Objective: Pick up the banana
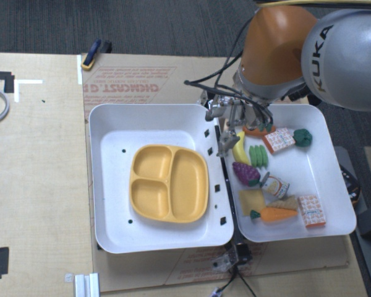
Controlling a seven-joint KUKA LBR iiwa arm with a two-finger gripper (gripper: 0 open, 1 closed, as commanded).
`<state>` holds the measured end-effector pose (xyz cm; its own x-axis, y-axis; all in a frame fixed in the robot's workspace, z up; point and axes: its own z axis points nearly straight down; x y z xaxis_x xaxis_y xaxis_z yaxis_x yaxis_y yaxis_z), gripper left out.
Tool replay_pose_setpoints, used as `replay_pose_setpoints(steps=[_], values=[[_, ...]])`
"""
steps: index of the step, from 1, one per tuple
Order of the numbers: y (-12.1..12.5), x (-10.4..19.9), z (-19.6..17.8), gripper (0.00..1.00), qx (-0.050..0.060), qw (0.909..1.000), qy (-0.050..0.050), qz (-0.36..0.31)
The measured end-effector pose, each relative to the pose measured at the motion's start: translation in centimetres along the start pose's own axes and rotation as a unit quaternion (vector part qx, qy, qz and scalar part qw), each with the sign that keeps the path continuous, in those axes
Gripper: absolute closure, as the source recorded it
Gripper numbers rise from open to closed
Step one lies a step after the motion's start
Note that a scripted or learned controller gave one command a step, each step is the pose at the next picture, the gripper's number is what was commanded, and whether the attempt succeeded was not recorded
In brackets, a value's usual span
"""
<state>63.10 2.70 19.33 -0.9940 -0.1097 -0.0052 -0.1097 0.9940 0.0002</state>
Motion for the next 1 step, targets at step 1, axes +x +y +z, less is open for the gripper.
replay_pose_setpoints(steps=[1], values=[[-3.20,4.65,0.00,0.00,0.000,0.9921,0.001,-0.126]])
